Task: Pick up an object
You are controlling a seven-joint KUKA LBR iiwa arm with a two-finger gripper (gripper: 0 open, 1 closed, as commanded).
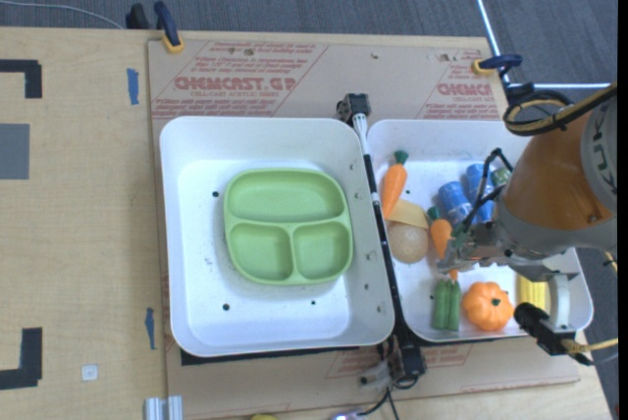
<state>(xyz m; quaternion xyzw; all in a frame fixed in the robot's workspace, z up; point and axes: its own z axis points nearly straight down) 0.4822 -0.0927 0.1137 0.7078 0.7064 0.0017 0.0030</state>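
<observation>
Bright even overhead light; soft faint shadows; mild glare on white bins [186,212]; slightly soft focus.

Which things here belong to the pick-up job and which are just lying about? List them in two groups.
Part of the job:
gripper, down in the right bin
carrot
small carrot
potato
pumpkin
green vegetable
blue can
yellow item

Just lying about:
left bin
green divided plate
orange clamp
blue tape

Grey arm [601,148], orange band, black looping cables
</observation>
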